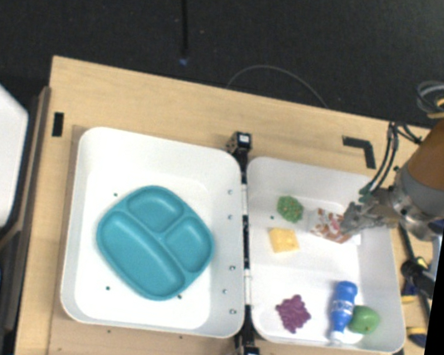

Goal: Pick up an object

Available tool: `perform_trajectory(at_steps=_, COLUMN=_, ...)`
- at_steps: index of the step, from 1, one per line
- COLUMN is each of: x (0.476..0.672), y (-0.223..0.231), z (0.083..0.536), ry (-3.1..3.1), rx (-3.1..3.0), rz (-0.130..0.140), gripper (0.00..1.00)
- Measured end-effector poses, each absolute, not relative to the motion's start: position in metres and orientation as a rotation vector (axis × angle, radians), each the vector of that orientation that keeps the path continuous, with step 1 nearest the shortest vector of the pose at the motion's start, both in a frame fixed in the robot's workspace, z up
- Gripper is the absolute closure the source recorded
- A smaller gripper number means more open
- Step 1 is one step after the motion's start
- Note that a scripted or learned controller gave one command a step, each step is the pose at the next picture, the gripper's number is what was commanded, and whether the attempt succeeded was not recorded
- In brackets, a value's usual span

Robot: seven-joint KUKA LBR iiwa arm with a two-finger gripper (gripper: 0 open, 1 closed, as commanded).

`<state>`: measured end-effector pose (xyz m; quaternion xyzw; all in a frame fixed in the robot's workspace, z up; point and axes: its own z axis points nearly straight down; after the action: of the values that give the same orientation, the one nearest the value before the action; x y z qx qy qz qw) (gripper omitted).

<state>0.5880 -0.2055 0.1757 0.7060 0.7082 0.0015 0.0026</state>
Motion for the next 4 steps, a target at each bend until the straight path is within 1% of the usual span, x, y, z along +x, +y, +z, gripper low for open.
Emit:
perform_trajectory(at_steps=1, x=0.598, y=-0.206, z=0.224, ry=2.221, rx=2.212, rz=0.006, gripper=1.00)
perform_trajectory(at_steps=2, x=0.599, y=-0.208, z=0.269, ry=2.222, rx=2.212, rz=0.005, gripper=1.00)
perform_trajectory(at_steps=3, x=0.586, y=-0.153, z=0.275, ry=2.228, rx=2.213, rz=0.002, gripper=1.00)
perform_trajectory(at_steps=4, x=0.582, y=-0.099, z=0.263, ry=2.228, rx=2.214, rz=0.001, gripper=1.00)
